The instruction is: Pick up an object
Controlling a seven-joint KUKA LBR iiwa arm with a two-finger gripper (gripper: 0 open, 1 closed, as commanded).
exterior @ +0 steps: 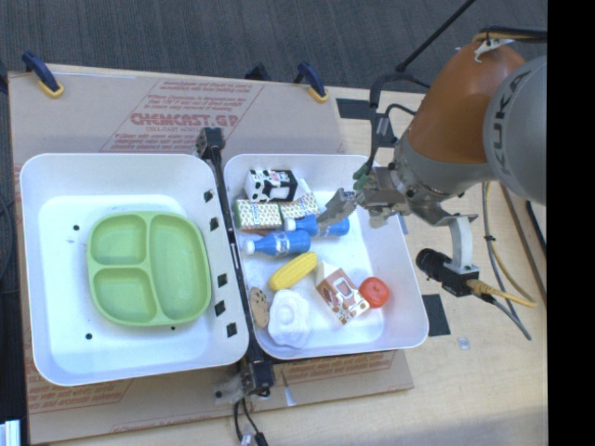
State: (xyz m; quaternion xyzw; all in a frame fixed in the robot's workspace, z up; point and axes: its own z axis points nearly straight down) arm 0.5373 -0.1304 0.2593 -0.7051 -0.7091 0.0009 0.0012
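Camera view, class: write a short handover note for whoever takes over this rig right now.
Gripper: low over the right bin, beside the blue bottle; whether it is open or shut cannot be told, and nothing is seen held.
Things: bottle, corn cob, tomato, cow-print carton and small boxes lie in the right bin. A green divided plate sits in the left bin.
Done: no pick visible.
Left: grasp one thing and lift it.

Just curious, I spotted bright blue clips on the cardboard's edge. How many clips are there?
2 for sure: one clip at the cardboard's far left corner, another clip on its far edge above the right bin. More may be hidden.
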